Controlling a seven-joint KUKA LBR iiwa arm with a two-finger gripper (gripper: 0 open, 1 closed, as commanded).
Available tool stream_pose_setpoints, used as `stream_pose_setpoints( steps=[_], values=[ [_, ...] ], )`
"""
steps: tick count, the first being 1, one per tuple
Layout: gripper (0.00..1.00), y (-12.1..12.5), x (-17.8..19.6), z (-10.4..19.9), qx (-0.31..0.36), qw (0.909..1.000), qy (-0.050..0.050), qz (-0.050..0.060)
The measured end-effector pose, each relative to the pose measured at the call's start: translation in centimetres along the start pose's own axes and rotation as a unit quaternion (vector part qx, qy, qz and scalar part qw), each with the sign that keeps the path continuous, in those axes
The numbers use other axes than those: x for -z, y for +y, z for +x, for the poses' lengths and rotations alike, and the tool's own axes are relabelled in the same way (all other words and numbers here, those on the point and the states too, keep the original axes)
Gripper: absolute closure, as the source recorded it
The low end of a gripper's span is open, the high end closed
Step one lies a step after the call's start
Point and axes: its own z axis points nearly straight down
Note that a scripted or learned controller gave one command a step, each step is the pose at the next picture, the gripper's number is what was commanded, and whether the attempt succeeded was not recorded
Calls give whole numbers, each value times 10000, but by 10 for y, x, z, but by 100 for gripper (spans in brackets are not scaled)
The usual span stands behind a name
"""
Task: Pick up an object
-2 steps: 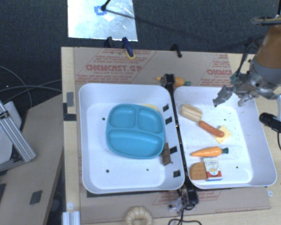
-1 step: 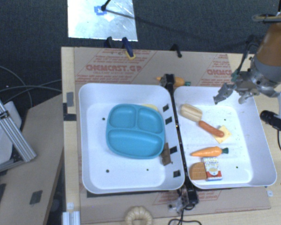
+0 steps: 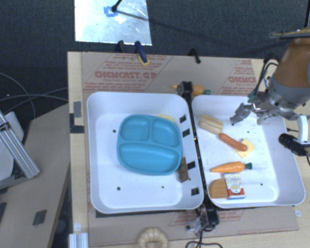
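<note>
While the arm reaches in from the right, two shallow white bins sit side by side on a cardboard-covered bench. Left white bin (image 3: pixel 101 138) holds a blue plastic divided tray (image 3: pixel 149 143), roughly centred, flat. A pale yellow piece (image 3: pixel 167 118) peeks out at the tray's upper right edge, mostly hidden. A small brown item (image 3: pixel 183 171) lies by the tray's lower right corner, near the divider between bins. Right white bin (image 3: pixel 284 174) holds the toy food: a beige bread-roll shape (image 3: pixel 211 124) at upper left, an orange-red sausage (image 3: pixel 232 141) just below-right of it, lying diagonal over a yellow cheese slice (image 3: pixel 247 147). Below that, an orange toy carrot with green tip (image 3: pixel 230 167), horizontal. At the bin's lower edge, a round brown cookie (image 3: pixel 217 188) touches a small red-and-white carton (image 3: pixel 234 185). Grey two-finger gripper (image 3: pixel 252 113) hangs over the upper part of the right bin, above-right of the bread roll, well apart from the sausage. Fingers spread apart, nothing between them. Orange band and grey wrist sit above it at the right edge.
</note>
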Motion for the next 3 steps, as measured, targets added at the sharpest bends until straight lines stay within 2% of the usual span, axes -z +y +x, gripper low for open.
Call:
stream_pose_setpoints(
  steps=[1, 2, 3],
  values=[
    [0, 0, -62, 6, 1, 10000, 3, 8],
    [0, 0, -99, 6, -4, 10000, 2, 2],
    [100, 2, -86, 6, -6, 10000, -2, -23]
  ],
)
